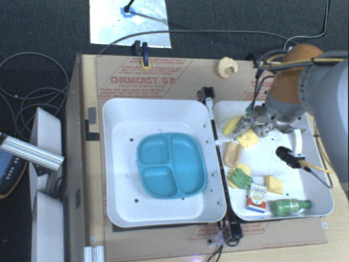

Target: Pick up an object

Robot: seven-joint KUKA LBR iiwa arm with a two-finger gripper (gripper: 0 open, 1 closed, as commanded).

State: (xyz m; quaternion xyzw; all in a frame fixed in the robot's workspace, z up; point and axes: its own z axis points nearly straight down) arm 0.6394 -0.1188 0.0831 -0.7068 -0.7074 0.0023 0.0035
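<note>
Grey arm's end effector [255,125] low in the right white bin [319,187], seemingly touching a yellow cheese-like wedge [248,140]; its grip state is unclear

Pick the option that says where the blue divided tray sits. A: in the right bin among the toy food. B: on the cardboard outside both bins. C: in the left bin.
C: the blue divided tray lies flat on the floor of the left bin, while the toy food is in the right bin.
</note>
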